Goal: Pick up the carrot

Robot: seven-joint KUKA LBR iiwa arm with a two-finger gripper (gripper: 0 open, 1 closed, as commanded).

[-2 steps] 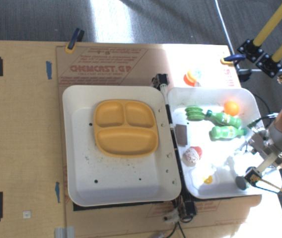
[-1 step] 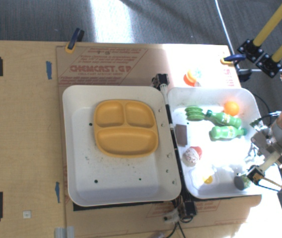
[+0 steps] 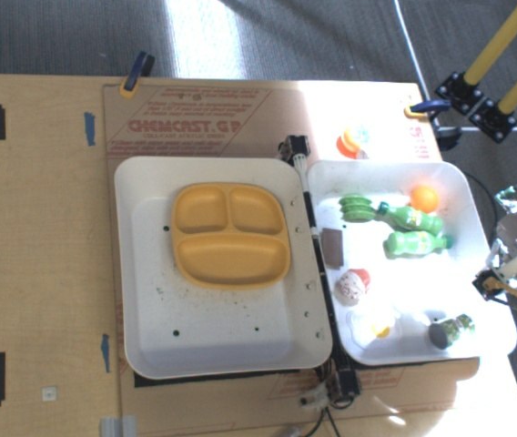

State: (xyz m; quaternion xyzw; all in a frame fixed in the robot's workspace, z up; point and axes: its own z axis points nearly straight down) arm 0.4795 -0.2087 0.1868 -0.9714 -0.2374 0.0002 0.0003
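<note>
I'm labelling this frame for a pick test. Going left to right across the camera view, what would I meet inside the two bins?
Yellow divided plate in the left bin → brown block → red and white ball → green bottle → small dark green piece near the right bin's front corner.

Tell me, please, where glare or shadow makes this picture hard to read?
In the camera view, sunlight washes out the right bin, bleaching a pale item near its front; the left bin and yellow tray are evenly lit; sunlit streaks cross the floor above the bench.
</note>
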